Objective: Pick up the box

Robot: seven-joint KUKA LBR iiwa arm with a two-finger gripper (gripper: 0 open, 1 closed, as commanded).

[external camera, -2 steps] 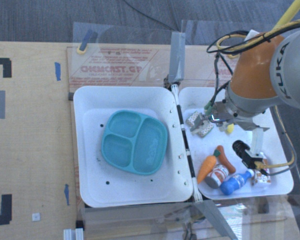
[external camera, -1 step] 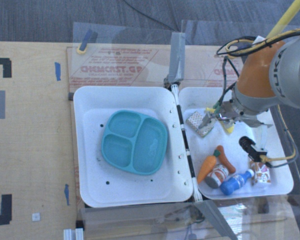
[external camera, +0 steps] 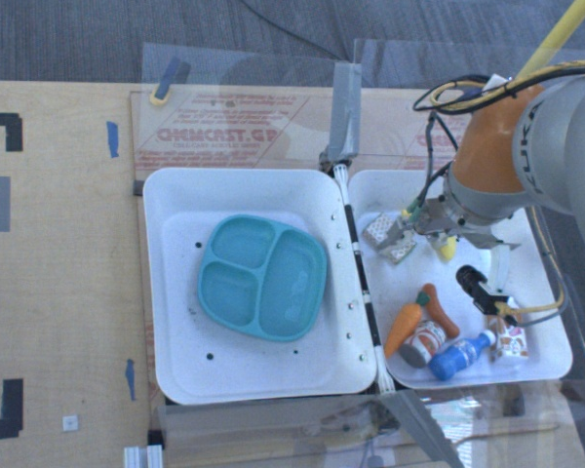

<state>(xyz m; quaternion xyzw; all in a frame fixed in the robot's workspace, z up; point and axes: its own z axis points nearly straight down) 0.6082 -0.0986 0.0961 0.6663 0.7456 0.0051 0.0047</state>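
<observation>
The box (external camera: 512, 342) is a small white and red carton lying in the front right corner of the right bin (external camera: 556, 364). My gripper (external camera: 390, 239) is low over the same bin's back left part, well away from the box to its left and behind it. Its two pale speckled fingers (external camera: 378, 228) stand apart, open, with nothing between them.
Two orange carrots (external camera: 402, 325), a small can (external camera: 427, 342) and a blue bottle (external camera: 460, 357) lie along the right bin's front, just left of the box. A small yellow piece (external camera: 447, 250) sits near the wrist. A teal divided plate (external camera: 263, 276) lies in the left bin (external camera: 166, 261).
</observation>
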